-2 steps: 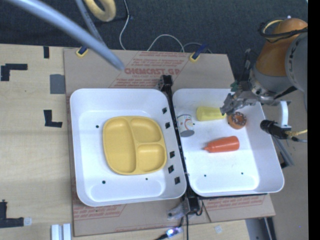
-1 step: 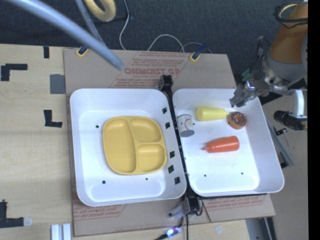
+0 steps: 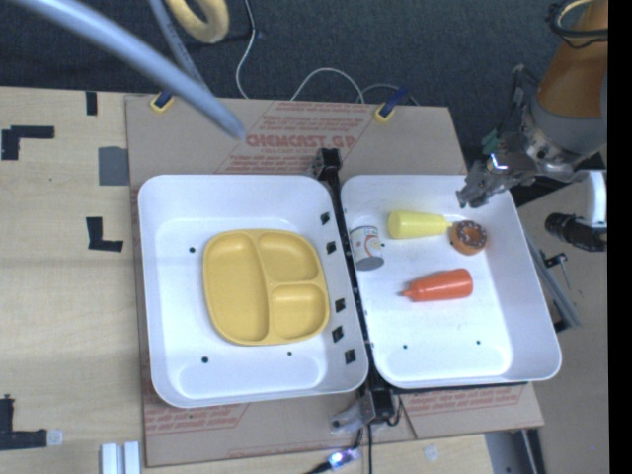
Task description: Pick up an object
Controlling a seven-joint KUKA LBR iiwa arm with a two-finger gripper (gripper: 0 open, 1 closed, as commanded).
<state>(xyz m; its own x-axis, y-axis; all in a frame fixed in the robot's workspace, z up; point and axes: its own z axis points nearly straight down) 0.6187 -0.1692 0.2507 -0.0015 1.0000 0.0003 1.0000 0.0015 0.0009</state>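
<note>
Arm (image 3: 578, 77): cut off by right edge. Gripper (image 3: 474, 194): fingers too small and dark to tell. Small can (image 3: 365, 244): label illegible.

Red print runs across the brown cardboard sheet (image 3: 296, 131) that lies under the two white bins, at about 12 o'clock from the left bin (image 3: 163, 205). It seems to read "CHEMCAST G.P.", though the letters are small and partly cut off by the black clip (image 3: 327, 162) between the bins. Fainter red lettering repeats along the cardboard's near edge, at 6 o'clock below both bins, too blurred to read. The small can (image 3: 366, 246) at 9 o'clock in the right bin (image 3: 533, 358) carries a label that cannot be made out.
</note>
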